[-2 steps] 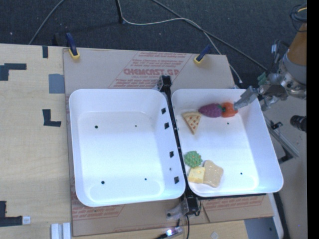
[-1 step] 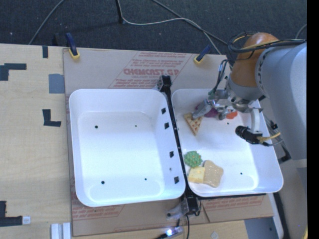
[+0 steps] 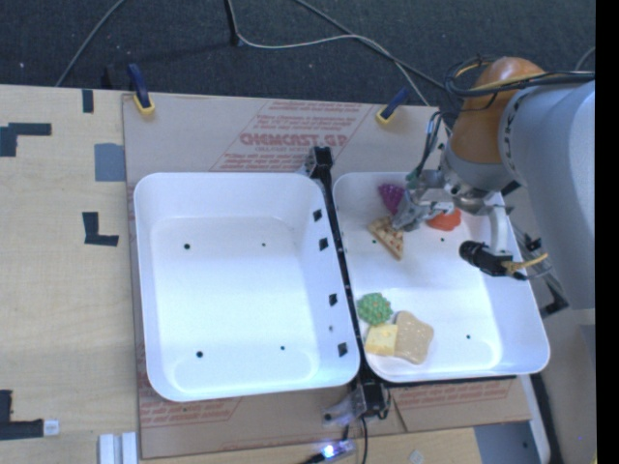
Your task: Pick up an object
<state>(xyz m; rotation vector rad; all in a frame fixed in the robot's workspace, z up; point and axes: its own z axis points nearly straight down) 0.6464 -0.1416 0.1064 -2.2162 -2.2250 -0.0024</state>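
Note:
My gripper (image 3: 406, 217) hangs over the back of the right bin (image 3: 513, 351), tilted down to the left. Its tip meets the upper right edge of a tan waffle-like wedge (image 3: 387, 238); whether it grips the wedge is not visible. A purple piece (image 3: 391, 196) lies just behind the wedge. A red-orange piece (image 3: 446, 221) sits right of the gripper, partly hidden by it. Toward the bin's front left lie a green broccoli floret (image 3: 374, 307), a yellow cheese block (image 3: 381, 339) and a tan bread slice (image 3: 414, 337), touching one another.
The left bin (image 3: 155, 288) sits beside the right one, a black divider strip (image 3: 334, 249) between them. The arm's grey body and orange band (image 3: 488, 114) loom over the right bin's back right corner. A black cable fitting (image 3: 488, 257) juts over the bin's right side.

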